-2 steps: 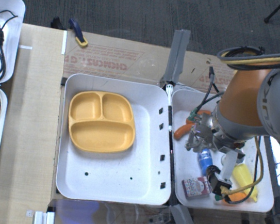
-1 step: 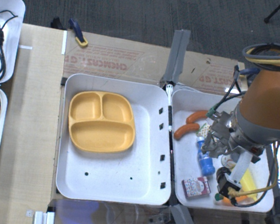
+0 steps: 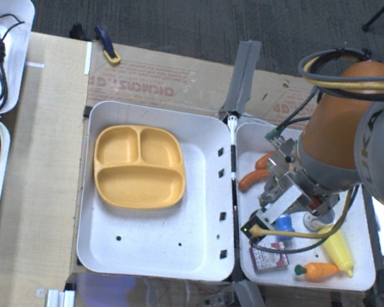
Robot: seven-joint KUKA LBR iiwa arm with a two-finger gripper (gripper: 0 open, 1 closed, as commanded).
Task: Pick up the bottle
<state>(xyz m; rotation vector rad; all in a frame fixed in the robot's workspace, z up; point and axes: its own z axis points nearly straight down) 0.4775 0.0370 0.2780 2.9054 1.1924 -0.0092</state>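
- Two white bins are seen side by side on the bench: left bin, right bin.
- A yellow three-part plate lies flat in the upper left of the left bin.
- The arm is reached in from the right and hangs low over the right bin; its orange band is seen above the wrist.
- The gripper is lowered into the middle of the right bin; whether it is apart or together cannot be told, the tips being lost among cables and clutter.
- The bottle, yellow, lies tilted near the right wall of the right bin, just right of the gripper and apart from it; nothing is seen clamped on it.
- A carrot lies just below the bottle, near the front wall.
- A blue item sits beside the gripper.
- A card packet lies flat at the front left of the right bin.
- An orange item lies near the left wall, partly hidden by the wrist.
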